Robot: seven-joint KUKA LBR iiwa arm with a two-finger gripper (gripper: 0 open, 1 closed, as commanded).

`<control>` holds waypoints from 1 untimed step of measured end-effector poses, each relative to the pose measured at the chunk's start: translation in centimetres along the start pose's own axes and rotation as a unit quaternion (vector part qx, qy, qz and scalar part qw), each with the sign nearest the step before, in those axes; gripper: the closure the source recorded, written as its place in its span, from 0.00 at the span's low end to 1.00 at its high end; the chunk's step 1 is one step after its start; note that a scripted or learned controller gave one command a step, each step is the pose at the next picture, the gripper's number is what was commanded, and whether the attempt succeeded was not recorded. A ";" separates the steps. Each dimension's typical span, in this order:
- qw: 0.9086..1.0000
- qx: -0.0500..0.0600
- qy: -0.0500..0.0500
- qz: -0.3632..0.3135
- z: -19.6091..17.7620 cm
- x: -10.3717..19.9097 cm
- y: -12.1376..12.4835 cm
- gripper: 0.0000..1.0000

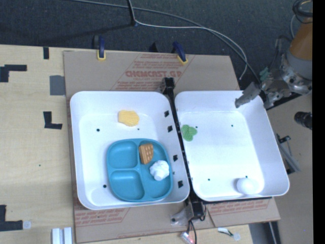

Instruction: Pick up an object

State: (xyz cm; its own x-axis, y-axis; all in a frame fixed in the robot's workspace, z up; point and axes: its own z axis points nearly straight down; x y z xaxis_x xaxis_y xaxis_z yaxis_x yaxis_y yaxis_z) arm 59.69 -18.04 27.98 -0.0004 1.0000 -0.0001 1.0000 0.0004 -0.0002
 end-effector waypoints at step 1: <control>1.000 0.003 0.001 0.000 6.3 0.7 -4.5 0.00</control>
